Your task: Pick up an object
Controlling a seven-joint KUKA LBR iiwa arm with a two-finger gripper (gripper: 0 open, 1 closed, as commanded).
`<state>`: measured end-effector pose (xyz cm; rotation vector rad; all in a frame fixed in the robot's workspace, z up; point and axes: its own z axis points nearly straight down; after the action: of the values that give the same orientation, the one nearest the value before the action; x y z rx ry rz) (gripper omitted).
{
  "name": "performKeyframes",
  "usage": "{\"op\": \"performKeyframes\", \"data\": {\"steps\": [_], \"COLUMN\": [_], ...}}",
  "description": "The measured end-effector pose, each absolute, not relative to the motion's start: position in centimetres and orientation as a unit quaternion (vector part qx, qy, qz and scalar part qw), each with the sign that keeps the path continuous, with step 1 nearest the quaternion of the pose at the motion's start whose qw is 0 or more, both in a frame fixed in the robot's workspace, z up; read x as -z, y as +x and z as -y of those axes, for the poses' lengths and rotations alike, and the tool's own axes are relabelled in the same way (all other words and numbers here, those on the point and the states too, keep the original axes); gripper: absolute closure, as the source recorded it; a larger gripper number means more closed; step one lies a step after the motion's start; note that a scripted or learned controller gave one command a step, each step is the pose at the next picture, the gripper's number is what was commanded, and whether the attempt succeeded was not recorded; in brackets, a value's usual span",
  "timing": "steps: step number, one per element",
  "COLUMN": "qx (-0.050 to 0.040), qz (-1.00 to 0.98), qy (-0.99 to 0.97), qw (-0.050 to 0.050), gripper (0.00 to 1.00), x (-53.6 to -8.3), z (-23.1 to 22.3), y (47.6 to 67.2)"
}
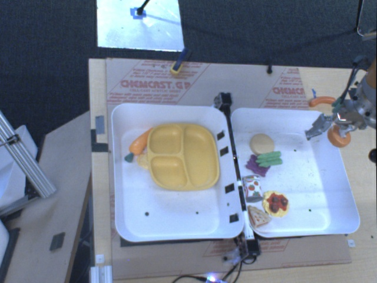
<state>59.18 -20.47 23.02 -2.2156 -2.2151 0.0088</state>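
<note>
claw (318,127): over right bin (336,175), 2 o'clock edge; grip state unreadable
left bin (126,175): yellow tray (182,157), carrot (139,141) at its 9 o'clock

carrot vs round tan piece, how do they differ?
The carrot is orange, elongated, with a green tip; the round tan piece is a pale disc. The carrot lies in the left bin against the yellow tray; the tan piece is in the right bin. Both are toy food.
</note>
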Motion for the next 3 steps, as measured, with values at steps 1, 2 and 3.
{"op": "performKeyframes", "data": {"steps": [1, 2, 3], "qx": [0.0003, -0.0004, -0.0004], "qz": [0.708, 0.708, 0.709], "qy": [-0.706, -0.707, -0.706], "qw": [-0.001, 0.001, 0.001], "gripper": [0.00, 0.00, 0.00], "x": [-23.7, -18.9, -12.9], "z": [20.4, 20.1, 19.3], "y": [59.4, 58.5, 58.7]}}
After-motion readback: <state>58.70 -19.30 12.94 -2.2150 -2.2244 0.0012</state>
